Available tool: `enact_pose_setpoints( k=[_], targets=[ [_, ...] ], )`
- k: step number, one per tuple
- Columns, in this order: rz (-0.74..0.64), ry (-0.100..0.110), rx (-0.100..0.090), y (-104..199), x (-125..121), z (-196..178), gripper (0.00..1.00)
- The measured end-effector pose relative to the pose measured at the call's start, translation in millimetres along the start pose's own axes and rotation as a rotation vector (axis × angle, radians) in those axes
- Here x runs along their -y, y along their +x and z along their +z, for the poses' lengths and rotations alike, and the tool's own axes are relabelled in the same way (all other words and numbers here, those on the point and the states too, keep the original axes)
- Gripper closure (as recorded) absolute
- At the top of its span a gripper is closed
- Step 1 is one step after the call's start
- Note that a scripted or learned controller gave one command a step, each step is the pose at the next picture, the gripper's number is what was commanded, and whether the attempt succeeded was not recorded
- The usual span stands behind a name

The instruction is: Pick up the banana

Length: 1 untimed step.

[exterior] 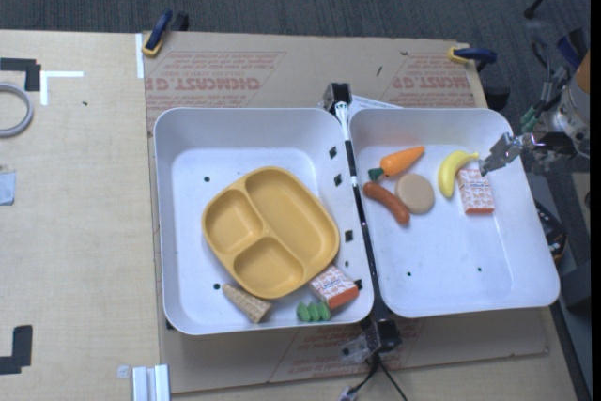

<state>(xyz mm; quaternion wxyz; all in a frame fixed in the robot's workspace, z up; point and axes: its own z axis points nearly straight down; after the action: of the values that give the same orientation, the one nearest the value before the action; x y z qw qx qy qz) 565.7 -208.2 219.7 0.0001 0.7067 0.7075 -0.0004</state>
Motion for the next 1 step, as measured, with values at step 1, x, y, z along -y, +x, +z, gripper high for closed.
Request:
enact_pose_setpoints(
  k=[1],
  targets=[
    [-0.047,0.0,0.0,23.1,-34.4,109.9,0.0]
  ],
)
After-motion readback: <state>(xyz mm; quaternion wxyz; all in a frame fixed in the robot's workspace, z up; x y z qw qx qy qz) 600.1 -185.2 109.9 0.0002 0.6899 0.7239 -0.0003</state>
